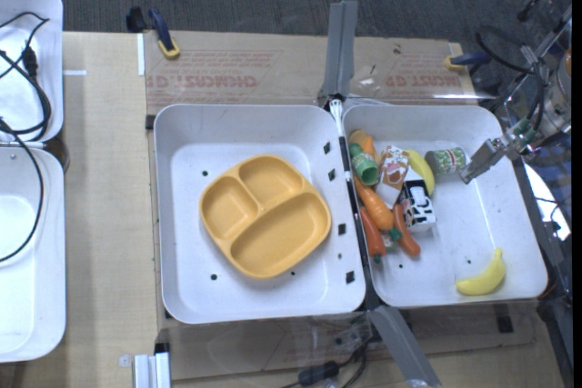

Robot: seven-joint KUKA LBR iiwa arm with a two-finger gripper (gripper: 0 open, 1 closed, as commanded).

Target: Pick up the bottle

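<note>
Bottle (pixel 364 161): green with an orange top, lying on its side in the right bin (pixel 509 236), at the top of the toy heap and hard against the divider wall shared with the left bin (pixel 182 223).
Neighbours of the bottle: carrots (pixel 375 212) touch it below; a red-and-white packet (pixel 393 166) lies just beside it, away from the divider; a small yellow piece (pixel 420 170) and a black-and-white box (pixel 418 206) sit a little farther off on the same side.
Pincer (pixel 475 166): reaching in from the far side of the right bin, well apart from the bottle and close to a green-and-white can (pixel 446 160); how wide it stands cannot be told, and nothing is seen in its hold.
Loose items: a banana (pixel 484 275) lies far from the bottle in the opposite lower corner; a yellow divided plate (pixel 265 215) sits across the divider in the left bin.
Risk, wrong object: the can lies between pincer and bottle, so a short reach would likely close on the can.
Risk, blocked grasp: the divider wall crowds one side of the bottle, leaving little room for a finger there.
Risk, clutter: carrots pressed against the bottle may be dragged up or wedge it loose.
Risk, slip: a round body on its side could roll out of a closing grip.
</note>
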